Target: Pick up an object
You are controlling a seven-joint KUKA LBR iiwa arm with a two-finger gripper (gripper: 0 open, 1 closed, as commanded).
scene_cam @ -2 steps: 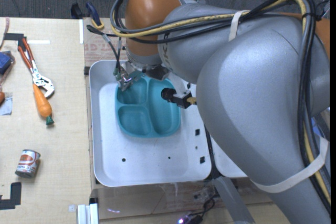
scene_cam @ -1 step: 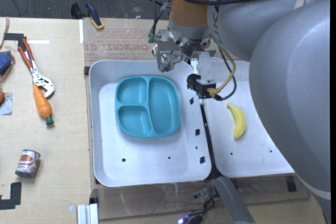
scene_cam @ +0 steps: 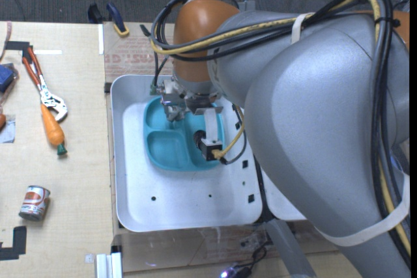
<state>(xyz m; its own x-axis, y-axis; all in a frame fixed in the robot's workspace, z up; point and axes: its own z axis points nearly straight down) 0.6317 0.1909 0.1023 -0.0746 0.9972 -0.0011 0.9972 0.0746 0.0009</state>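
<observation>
Grey arm [scene_cam: 313, 94] fills frame from 3 o'clock, orange band [scene_cam: 199, 26] above wrist near centre. White bin [scene_cam: 176, 205] below it; bench [scene_cam: 52, 205] at 9 o'clock. Teal divided tray [scene_cam: 163, 143] lies flat on bin floor, at bin's 12 o'clock end. Gripper [scene_cam: 174, 111] down over tray's upper edge, apparently at contact; whether clenched or released, cannot tell. Judgement: approach done, grasp unconfirmed, lift left. Wrench [scene_cam: 44, 91], carrot [scene_cam: 52, 130], small can [scene_cam: 34, 202] on bench, well apart.

the pale wooden tabletop [scene_cam: 71, 205] carries a white bin [scene_cam: 182, 205], an adjustable wrench [scene_cam: 44, 89], a toy carrot [scene_cam: 53, 132] and a small can [scene_cam: 34, 202], all left of the bin
</observation>
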